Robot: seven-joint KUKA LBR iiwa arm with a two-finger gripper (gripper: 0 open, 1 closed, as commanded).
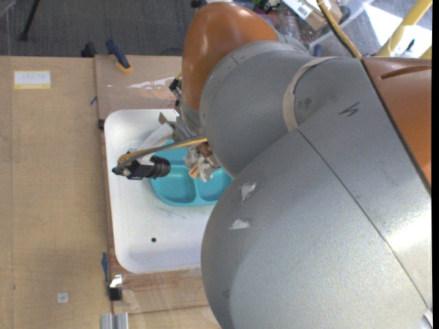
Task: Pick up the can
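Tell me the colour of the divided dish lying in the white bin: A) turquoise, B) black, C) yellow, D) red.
A: the divided dish lying on the floor of the white bin, partly under the arm, is plainly turquoise.

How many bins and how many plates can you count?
Bin: 1
Plate: 1
Total: 2
The arm hides the rest of the bench.
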